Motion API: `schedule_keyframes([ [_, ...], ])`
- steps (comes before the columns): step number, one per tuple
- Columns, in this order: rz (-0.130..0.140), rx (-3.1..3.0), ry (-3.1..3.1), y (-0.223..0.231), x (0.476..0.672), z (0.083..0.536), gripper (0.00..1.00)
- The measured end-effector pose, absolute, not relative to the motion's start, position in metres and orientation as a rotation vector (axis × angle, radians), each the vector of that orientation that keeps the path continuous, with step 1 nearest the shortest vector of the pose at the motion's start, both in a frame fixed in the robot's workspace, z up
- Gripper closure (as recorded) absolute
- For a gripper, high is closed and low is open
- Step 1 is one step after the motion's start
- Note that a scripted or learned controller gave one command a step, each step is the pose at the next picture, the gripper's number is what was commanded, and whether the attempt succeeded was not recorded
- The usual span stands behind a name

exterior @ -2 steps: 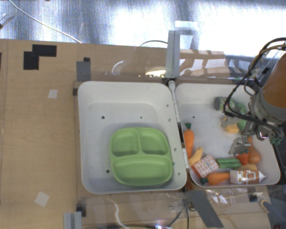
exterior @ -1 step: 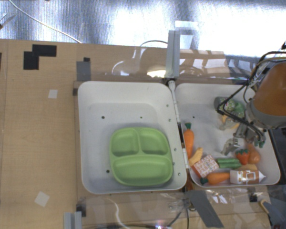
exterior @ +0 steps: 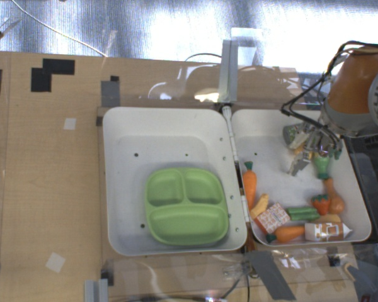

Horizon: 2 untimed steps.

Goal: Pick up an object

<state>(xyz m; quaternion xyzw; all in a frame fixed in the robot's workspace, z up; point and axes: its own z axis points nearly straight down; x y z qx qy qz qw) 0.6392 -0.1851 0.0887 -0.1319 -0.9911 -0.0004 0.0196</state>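
Note:
My gripper [exterior: 300, 159] hangs over the back right part of the right bin [exterior: 264, 143], below the orange band of the arm [exterior: 359, 83]. Just to its right lies a toy carrot [exterior: 332, 195] with a green top [exterior: 322, 164]. Along the bin's front lie a white bottle [exterior: 326, 231], an orange toy [exterior: 288, 233], a red-and-white box [exterior: 273, 219], a green cucumber [exterior: 302, 214], a yellow piece [exterior: 259, 205] and a small red fruit [exterior: 320, 203]. Another carrot [exterior: 249, 184] lies against the bin's left wall. Nothing shows clearly in the gripper.
The left bin [exterior: 123, 137] holds a green divided plate [exterior: 186, 205]. A grey post [exterior: 228, 71] stands behind the ridge between the two bins. Cables [exterior: 305, 99] loop from the arm over the right bin's back edge.

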Motion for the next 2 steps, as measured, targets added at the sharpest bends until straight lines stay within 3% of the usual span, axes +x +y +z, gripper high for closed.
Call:
schedule_keyframes([
  [1, 0.010, -0.410, -3.123, -0.185, 0.649, 0.105, 1.00],
  [2, 0.001, -0.537, -3.119, -0.159, 0.623, 0.258, 1.00],
])
